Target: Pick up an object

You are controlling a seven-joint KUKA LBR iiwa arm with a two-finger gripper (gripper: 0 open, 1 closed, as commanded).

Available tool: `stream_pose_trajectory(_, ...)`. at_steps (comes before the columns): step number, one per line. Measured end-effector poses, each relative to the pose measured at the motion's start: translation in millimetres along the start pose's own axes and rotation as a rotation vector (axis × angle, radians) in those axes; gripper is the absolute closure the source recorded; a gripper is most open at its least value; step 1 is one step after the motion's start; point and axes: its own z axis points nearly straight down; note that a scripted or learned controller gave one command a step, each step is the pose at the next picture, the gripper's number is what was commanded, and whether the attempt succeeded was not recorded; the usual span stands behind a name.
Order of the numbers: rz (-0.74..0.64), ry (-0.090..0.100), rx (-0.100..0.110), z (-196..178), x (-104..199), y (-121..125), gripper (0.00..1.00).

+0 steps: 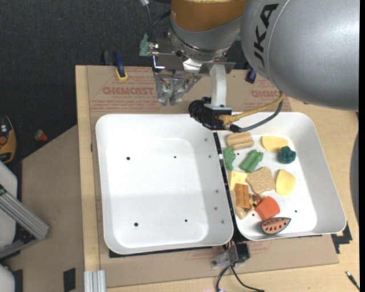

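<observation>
Claw: the metal two-finger claw [171, 91] hangs beyond the far rim of the left bin, over the brown cardboard-covered desk [131, 85]; whether it is spread or pressed together I cannot tell, and nothing shows between its tips.
Arm: the grey arm with an orange band [205, 14] reaches in from the upper right.
Left bin: the shallow white left bin [108, 171] lies beside its twin.
Right bin: the shallow white right bin [325, 194] holds the toy foods, clustered toward its left half.
Objects: a tan cylinder [239, 140], yellow pieces [274, 142], a dark green lump [286, 154], a green pod [251, 161], a red block [267, 207] and a watermelon slice [276, 225] nearest the front rim.
</observation>
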Motion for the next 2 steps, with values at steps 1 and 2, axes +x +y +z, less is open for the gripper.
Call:
stream_pose_trajectory(1,0.001,0.01,-0.033,-129,4,-23,1.0)
stream_pose_trajectory(2,0.0,-0.001,-0.003,-2,17,-97,1.0)
